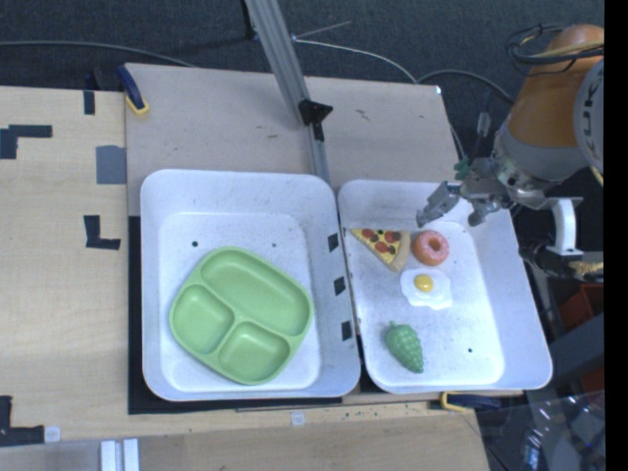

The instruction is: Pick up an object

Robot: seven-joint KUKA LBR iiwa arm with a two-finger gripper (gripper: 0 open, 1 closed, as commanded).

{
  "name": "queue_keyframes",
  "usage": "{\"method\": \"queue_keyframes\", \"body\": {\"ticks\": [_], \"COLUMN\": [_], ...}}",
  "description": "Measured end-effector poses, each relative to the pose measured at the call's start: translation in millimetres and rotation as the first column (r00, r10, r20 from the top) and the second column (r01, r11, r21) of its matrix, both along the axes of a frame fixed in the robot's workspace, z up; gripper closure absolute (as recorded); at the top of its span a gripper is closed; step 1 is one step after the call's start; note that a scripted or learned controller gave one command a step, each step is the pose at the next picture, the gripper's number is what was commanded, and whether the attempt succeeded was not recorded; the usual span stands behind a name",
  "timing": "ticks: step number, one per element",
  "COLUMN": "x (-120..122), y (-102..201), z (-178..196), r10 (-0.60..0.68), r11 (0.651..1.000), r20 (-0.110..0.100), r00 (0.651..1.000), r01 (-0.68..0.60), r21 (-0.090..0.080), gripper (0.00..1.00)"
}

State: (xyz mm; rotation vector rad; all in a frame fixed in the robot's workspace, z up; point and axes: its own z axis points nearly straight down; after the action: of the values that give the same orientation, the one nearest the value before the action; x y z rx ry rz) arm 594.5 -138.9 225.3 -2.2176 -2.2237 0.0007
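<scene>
Arm (564, 96) grey, with broad orange band above wrist. Black cables loop at its top. Pincer (457, 207) grey metal, two dark fingers.

I'm looking at a robotics lab bench, not a kitchen. A plywood benchtop (59, 253) is wearing black tape marks at 9 o'clock, and an aluminium mast (280, 57) is rising at 12. Loose cables (392, 62) are trailing over dark carpet (412, 8) up top. Two white bins (240, 189) are sitting centre, holding plastic toy food (429, 289) and a green divided plate (241, 314).
</scene>
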Motion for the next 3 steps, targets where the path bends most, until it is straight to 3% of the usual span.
{"method": "queue_keyframes", "body": {"ticks": [1, 3], "x": [0.0, 1.9], "y": [0.0, 5.4], "z": [0.0, -87.9], "r10": [0.000, -0.001], "r11": [1.000, 1.000], "r20": [0.000, -0.005], "r00": [1.000, 1.000], "r01": [0.000, 0.001], "r21": [0.000, -0.001], "gripper": [0.00, 0.00]}}
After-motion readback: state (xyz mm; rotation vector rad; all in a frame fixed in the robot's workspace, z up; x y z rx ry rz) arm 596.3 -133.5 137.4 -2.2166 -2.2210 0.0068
